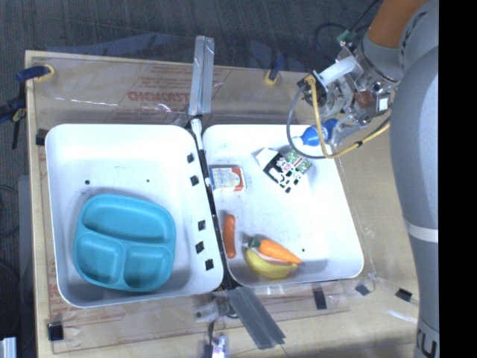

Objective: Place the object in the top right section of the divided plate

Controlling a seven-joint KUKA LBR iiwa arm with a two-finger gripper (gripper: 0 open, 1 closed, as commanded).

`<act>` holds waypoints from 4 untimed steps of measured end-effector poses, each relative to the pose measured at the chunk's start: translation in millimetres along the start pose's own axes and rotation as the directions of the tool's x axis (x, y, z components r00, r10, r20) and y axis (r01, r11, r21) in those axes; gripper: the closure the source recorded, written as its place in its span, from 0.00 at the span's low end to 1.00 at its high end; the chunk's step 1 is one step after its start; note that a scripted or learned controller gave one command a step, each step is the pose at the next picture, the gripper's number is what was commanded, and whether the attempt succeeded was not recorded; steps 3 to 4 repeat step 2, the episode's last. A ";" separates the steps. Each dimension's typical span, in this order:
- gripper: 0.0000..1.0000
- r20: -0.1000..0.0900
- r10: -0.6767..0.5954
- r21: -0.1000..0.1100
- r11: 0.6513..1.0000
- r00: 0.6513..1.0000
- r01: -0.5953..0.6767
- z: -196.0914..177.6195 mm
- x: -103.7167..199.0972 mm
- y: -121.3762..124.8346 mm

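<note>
The blue divided plate [125,241] lies in the left bin [112,151], toward its front, with one long section at the back and two smaller ones at the front. My gripper [322,134] hangs over the back right corner of the right bin [328,215], wrapped in yellow cable. A small blue piece [310,136] shows at its tip; I cannot make out whether it is a held thing or part of the tool. Just below and left of the gripper a black-and-white patterned box [285,168] lies on the bin floor.
The right bin also holds a small white and orange carton [227,177], a sausage [229,235] by the left wall, and a banana [267,265] with a carrot [277,250] on it at the front. A metal divider [201,73] runs between the bins.
</note>
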State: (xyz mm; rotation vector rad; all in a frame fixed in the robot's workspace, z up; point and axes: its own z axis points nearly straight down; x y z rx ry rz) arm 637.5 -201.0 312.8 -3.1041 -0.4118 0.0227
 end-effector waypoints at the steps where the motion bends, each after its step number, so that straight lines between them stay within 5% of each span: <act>1: 1.00 0.003 -0.007 0.002 1.000 1.000 0.007 -9.3 0.4 -1.1; 4: 1.00 0.005 -0.013 0.004 1.000 1.000 0.013 -18.9 0.8 -2.1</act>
